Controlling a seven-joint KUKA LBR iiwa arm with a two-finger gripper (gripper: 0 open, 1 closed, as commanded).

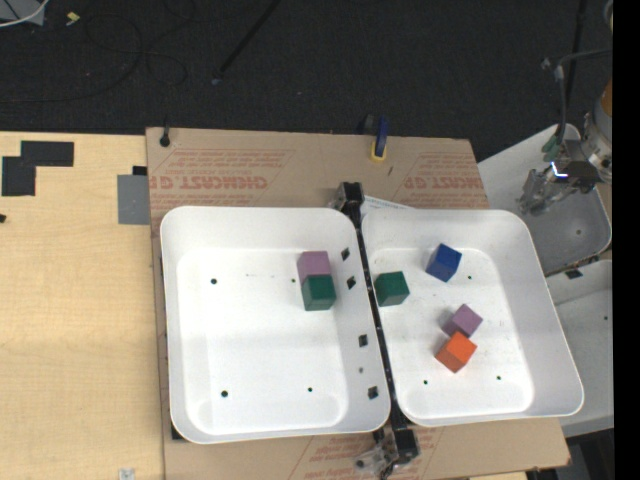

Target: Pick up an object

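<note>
In the left bin point(200, 368), near its right wall, a pale purple block point(313, 264) touches a dark green block point(318, 292) just in front of it. The right bin point(540, 388) holds a second green block point(391, 288), a blue block point(443, 262), a small purple block point(464, 320) and an orange block point(456, 352) right beside it. My gripper point(556, 176) hangs at the far right, outside the right bin's back corner and well away from every block. Nothing shows in its grasp.
Both bins rest on a brown cardboard sheet point(260, 168) over a light wooden bench point(70, 318). A row of black clips point(362, 340) runs along the seam between the bins. A blue and yellow clamp point(379, 138) stands at the cardboard's back edge.
</note>
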